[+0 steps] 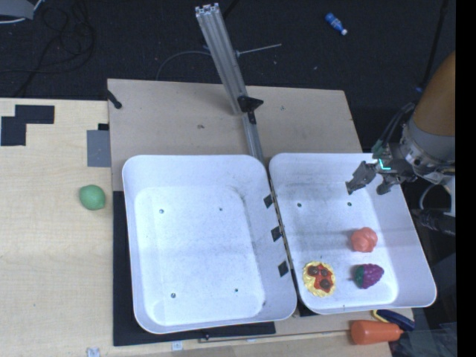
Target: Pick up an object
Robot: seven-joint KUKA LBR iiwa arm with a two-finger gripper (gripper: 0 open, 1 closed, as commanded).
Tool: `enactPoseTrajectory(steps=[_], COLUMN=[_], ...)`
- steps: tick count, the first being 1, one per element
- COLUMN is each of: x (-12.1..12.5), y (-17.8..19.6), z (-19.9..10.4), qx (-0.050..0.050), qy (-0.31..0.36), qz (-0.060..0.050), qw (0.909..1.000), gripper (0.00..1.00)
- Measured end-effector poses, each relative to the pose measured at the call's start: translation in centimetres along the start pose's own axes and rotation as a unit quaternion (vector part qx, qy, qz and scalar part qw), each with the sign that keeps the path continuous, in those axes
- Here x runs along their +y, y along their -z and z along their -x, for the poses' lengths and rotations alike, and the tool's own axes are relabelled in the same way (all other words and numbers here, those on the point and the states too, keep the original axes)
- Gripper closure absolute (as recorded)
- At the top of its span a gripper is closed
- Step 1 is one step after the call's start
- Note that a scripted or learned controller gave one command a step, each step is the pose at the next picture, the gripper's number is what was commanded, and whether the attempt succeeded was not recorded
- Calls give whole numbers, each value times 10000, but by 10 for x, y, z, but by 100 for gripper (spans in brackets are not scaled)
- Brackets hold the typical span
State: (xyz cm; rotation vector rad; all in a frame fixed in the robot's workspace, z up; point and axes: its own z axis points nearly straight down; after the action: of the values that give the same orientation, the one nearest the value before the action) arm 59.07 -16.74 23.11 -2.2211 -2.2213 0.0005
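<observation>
So looking down from the overhead camera, there are two shallow white plastic bins sitting side by side on the light wooden desk [44, 236]. The left bin [195, 171] has just its bare speckled floor showing. The right bin [416, 266] has all the goodies, bunched in its near-right part: a small round orange-red toy fruit [364, 239], a purple toy grape bunch with a green top [367, 275] just below it, and a yellow toy pizza slice with red toppings [319, 279] off to the left of the grapes, close to the bin's inner wall.

The grey arm with the orange band [439, 117] comes in from the right, and the two-finger end effector [372, 181] hangs over the far-right part of the right bin, well apart from the orange-red fruit below it in the picture. Its fingers look spread, with nothing between them.

Outside the bins, a green ball [92, 197] rests on the desk to the left, and an orange toy carrot [374, 332] lies just past the right bin's near edge.
</observation>
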Motion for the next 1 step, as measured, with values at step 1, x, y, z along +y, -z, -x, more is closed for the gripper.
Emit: enactPoseTrajectory(steps=[1], x=[0], y=[0], z=[0], qx=[0], qy=[0], qz=[0], qw=[10000], gripper=[0])
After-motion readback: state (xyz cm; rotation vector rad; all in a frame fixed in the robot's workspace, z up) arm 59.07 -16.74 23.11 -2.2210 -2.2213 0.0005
